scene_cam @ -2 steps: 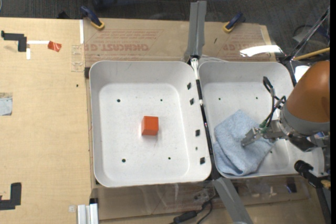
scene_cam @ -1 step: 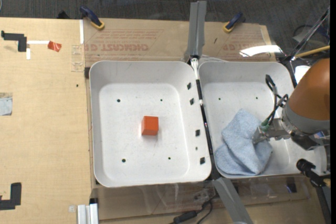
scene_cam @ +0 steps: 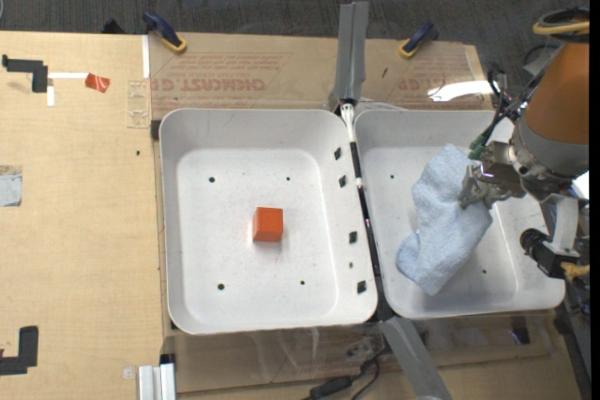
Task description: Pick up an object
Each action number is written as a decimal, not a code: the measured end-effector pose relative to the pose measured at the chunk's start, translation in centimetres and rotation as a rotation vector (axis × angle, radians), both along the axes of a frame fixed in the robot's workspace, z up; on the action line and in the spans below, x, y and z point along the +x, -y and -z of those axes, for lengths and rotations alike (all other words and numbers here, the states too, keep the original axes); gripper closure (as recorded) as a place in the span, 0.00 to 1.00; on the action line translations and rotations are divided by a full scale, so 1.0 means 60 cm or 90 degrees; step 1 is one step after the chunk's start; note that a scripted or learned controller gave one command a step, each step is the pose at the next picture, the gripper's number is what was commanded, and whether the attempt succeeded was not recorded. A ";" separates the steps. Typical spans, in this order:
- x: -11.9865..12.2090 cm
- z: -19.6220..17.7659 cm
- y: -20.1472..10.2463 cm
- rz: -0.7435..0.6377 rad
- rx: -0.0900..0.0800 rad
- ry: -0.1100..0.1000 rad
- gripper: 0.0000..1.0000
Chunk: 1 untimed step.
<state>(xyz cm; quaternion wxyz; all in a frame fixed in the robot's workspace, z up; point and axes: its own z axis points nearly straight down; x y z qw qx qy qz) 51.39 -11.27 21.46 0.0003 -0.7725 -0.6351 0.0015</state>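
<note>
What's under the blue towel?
The towel lies crumpled in the right bin, with the gripper at its upper right edge. White bin floor shows all around it. Whatever lies beneath the towel is covered, so I cannot tell if anything is hidden there.

Even, fairly bright overhead light fills the bench, and both white bins [scene_cam: 187,229] read clean without blown-out patches. A hot glare spot sits on the cardboard [scene_cam: 459,92] just beyond the right bin's far edge. Shadows are soft and short, gathering under the bins' near rims. Focus is moderate throughout, slightly grainy, and the dark floor past the bench's far edge stays dim
</note>
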 end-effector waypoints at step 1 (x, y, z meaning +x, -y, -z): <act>-0.061 -0.094 -0.003 0.227 -0.001 -0.001 1.00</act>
